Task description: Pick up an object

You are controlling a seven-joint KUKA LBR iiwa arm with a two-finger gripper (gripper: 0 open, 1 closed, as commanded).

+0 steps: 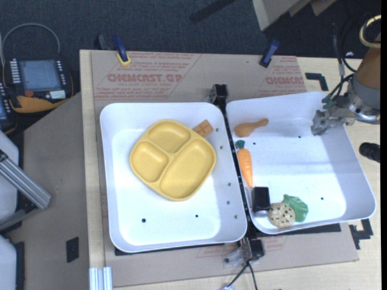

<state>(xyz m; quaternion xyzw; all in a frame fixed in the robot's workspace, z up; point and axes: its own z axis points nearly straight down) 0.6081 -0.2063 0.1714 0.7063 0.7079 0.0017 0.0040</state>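
1. Two white bins are set side by side on the bench.
2. A yellow divided plate is seen in the left bin, with a small brown block touching its upper right rim.
3. In the right bin a carrot, a tan drumstick, a black block, a cookie and a green leaf are gathered along the left side.
4. The gripper is placed at the right bin's upper right edge, well apart from them; nothing is seen held, and its opening cannot be told.
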